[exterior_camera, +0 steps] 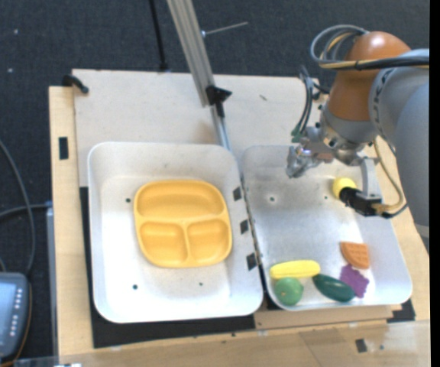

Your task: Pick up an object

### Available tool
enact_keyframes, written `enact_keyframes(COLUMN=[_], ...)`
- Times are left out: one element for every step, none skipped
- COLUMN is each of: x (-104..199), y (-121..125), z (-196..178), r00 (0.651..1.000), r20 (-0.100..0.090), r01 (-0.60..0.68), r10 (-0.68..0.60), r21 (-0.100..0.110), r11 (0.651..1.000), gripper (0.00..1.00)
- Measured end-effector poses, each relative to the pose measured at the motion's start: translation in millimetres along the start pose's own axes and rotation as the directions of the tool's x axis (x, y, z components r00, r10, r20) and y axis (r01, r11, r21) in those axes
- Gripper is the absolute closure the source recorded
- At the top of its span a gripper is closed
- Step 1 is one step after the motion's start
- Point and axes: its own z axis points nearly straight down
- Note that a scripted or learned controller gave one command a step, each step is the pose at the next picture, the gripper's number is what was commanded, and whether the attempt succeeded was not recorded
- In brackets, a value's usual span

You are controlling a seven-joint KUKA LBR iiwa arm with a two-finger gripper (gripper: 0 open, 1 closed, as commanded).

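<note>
Bench bins [105, 205]: no legible writing; gripper [299, 161] over right bin (finger state unclear), yellow tray [182, 222] left.

Right bin [281, 205] centre open; toys [319, 277] crowd near edge (yellow tray [182, 222] fills left bin [113, 205]).

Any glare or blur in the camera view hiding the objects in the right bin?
Camera view: lighting even, soft shadows, no harsh glare on the right bin; the yellow banana and green pieces read clearly; the gripper is small and slightly soft.
</note>
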Motion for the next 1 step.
enact_keyframes(x=[-8.6], y=[7.8], z=[-51.3], r00=[1.000], r20=[0.001], r01=[0.001], r10=[-0.001], r21=[0.000], r11=[1.000], gripper=[1.00])
